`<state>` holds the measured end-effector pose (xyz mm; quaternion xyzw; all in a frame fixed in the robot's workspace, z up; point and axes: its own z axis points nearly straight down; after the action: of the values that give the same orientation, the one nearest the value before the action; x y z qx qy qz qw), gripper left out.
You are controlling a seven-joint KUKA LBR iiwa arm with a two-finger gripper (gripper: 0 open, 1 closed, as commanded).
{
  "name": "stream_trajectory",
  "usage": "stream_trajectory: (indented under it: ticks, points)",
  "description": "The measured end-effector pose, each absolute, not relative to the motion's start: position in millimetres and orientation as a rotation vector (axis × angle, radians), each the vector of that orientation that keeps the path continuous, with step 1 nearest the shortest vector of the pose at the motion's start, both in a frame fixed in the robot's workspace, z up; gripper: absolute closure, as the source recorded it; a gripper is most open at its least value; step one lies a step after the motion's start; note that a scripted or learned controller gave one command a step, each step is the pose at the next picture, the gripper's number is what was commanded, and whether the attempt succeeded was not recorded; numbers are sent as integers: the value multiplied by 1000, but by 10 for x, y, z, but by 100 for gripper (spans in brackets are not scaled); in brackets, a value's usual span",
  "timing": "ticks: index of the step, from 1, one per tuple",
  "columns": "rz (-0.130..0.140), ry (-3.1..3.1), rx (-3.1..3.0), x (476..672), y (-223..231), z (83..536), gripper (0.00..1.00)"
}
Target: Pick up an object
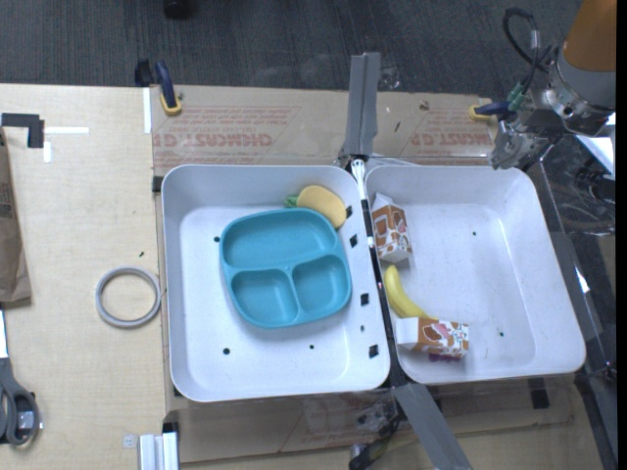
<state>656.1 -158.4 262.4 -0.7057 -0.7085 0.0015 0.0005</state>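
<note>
Left bin (186,292): blue divided tray (285,266) at centre, yellow lemon-like fruit (322,204) at the far edge. Right bin (509,262): banana (400,295) and two small cartons (390,231) (437,338) along the left wall. Tool (511,145) over the right bin's far right corner; finger state cannot be told.

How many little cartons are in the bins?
2, both in the right bin: one carton by the left wall near the back, the other carton lying at the front left corner beside the banana.
</note>
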Motion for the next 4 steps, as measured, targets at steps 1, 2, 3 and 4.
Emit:
stream_trajectory:
  ticks: [1,2,3,4]
  points:
    - [5,-2088,-2345,6586,-1675,1541,100]
    - [1,-2059,-2375,6593,-1481,1770,100]
    - [1,-2059,-2374,6593,-1480,1769,0]
    - [1,-2416,-2011,6510,-1556,2588,0]
